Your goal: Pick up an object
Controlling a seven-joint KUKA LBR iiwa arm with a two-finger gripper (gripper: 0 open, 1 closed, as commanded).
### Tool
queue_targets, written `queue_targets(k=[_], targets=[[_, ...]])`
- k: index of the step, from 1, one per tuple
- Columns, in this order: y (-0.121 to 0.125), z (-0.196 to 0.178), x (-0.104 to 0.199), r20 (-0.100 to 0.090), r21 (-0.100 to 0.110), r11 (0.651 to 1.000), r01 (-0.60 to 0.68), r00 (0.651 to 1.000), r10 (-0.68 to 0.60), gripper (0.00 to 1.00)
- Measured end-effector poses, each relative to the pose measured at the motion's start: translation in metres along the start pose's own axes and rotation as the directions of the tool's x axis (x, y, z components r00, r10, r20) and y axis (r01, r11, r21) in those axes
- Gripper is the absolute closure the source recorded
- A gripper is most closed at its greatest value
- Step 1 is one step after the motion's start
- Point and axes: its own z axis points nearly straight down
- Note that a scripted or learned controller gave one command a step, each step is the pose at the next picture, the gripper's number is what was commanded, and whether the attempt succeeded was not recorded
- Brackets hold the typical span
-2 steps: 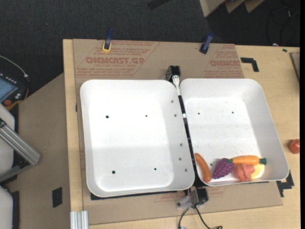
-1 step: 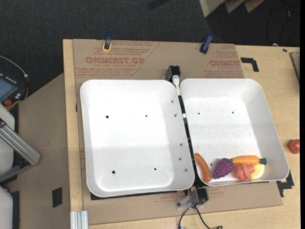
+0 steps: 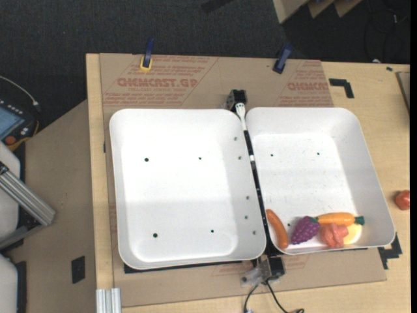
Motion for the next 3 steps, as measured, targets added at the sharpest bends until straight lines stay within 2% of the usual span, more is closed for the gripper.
queue_targets(k=[1,2,3], targets=[[0.000,0.000,0.000,0.000,0.000,1.000,0.000,1.000,0.000,1.00],[0.038,0.000,0.000,0.003,-0.005,1.000,0.001,1.000,-0.001,1.00],[-0.002,-0.001,0.000,-0.001,0.000,1.000,-0.002,1.000,0.002,1.00]])
